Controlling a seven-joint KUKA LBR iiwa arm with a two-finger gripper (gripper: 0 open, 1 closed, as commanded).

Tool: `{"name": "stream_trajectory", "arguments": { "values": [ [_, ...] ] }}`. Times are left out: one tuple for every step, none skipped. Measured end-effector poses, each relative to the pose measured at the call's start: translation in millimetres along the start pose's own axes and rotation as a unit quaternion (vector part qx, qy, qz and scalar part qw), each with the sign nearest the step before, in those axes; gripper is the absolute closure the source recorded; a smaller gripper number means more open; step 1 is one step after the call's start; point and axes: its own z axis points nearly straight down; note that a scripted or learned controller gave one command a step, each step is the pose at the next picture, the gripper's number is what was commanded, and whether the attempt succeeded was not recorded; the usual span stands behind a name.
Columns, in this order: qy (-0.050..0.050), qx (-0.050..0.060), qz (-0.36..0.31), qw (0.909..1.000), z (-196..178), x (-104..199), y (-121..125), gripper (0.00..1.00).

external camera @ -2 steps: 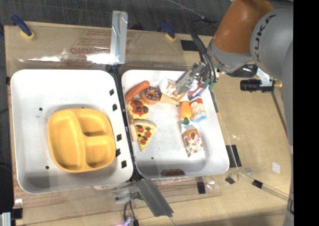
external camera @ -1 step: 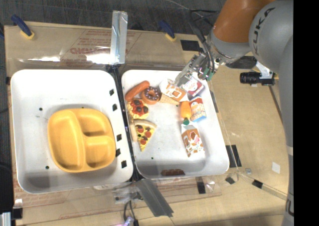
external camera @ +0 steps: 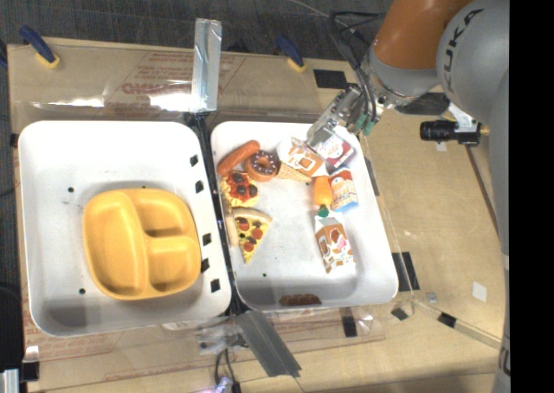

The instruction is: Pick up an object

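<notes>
The right bin (external camera: 372,274) holds several toy foods. A hot dog (external camera: 237,157), a chocolate donut (external camera: 264,164), a dark berry piece (external camera: 239,185) and a pizza slice (external camera: 249,232) lie along its left side. An orange-and-white packet (external camera: 303,160), a red-and-white packet (external camera: 339,154), an orange bottle (external camera: 322,191), a blue-red packet (external camera: 344,191) and a small carton (external camera: 335,247) lie on its right side. My gripper (external camera: 329,132) hangs over the bin's far right corner, just above the two packets there. Nothing visible is held in it.
The left bin (external camera: 52,149) holds a yellow divided plate (external camera: 138,241). A silver taped post (external camera: 208,62) stands at the back between the bins. The grey arm with its orange band (external camera: 415,10) comes in from the upper right. Cables run behind it.
</notes>
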Motion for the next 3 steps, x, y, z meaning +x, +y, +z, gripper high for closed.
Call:
{"name": "stream_trajectory", "arguments": {
  "values": [
    [-0.001, 0.000, -0.003, 1.0000, -10.7, -0.6, 1.0, 1.00],
    [-0.003, 0.000, -0.006, 1.0000, -21.5, -1.3, 1.9, 1.00],
    [-0.005, 0.000, -0.008, 1.0000, -32.5, -2.1, 2.7, 1.00]
  ]
}}
